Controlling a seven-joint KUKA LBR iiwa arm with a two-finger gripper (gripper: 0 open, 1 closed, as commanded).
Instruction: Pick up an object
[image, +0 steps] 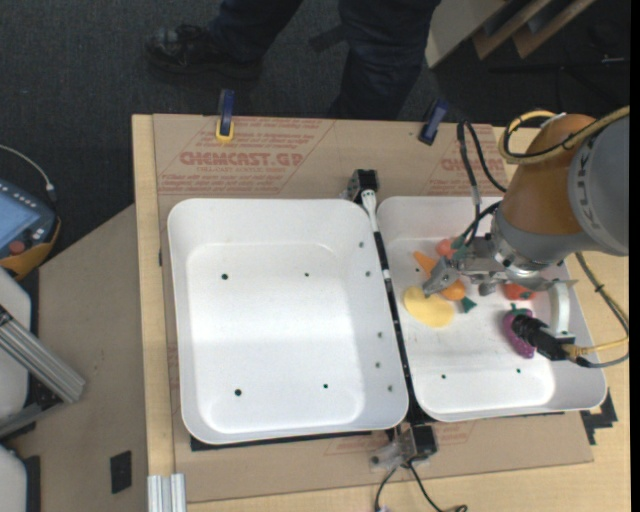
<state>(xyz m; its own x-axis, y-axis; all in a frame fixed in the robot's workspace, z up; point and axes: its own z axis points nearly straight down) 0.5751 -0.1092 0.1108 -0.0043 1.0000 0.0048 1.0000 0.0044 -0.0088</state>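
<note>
My gripper (444, 279) hangs low over the left part of the right bin (480, 395), reaching in from the right. A yellow rounded object (429, 309) lies just below and to the left of it. Small orange pieces (428, 262) lie next to the gripper tip, with another orange piece (457, 294) right under it. A red-orange piece (445, 247) sits a little farther back. A purple object (519, 334) lies to the right, near a small red piece (516, 292). Nothing shows clearly as held.
The left bin (200, 300) lies beside the right one, with a black divider strip (388, 300) between them. Both rest on a cardboard sheet (260, 150) with clamps at the back edge. The arm's orange band (545, 190) looms over the right bin's back right.
</note>
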